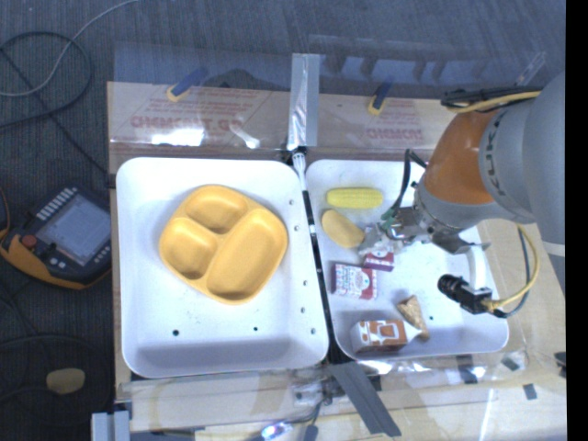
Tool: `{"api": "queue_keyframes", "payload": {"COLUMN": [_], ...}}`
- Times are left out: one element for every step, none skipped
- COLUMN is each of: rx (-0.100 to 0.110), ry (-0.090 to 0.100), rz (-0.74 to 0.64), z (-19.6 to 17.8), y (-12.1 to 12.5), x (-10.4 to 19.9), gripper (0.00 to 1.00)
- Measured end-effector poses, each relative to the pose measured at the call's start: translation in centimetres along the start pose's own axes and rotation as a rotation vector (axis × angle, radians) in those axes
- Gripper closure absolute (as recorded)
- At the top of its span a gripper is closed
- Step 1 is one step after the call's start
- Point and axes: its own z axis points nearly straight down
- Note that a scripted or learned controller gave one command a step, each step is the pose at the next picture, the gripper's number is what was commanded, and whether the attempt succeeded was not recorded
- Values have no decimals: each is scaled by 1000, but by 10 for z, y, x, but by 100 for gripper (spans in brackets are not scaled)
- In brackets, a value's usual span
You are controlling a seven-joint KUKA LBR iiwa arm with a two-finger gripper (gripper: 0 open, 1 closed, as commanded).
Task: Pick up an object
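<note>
Reaching in from the right, the tool [390,228] hangs low over the right bin [496,333], just right of the yellow potato-shaped piece [342,229] and right above a small red packet [378,262]; whether it is wide, narrow or holding anything cannot be told. Taking that yellow piece as the landmark: a corn cob [354,197] lies just behind it, a red and white carton [353,280] just in front, a brown box [381,335] farther forward near the bin's front wall, and a tan wedge [412,312] forward and to the right. Well to its left, in the left bin [147,338], sits a yellow divided plate [223,242].
</note>
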Motion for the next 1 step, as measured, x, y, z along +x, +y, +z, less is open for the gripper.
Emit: {"api": "queue_keyframes", "payload": {"rx": [15], "ry": [1], "rz": [-15], "z": [-82], "y": [83], "x": [51], "gripper": [100]}}
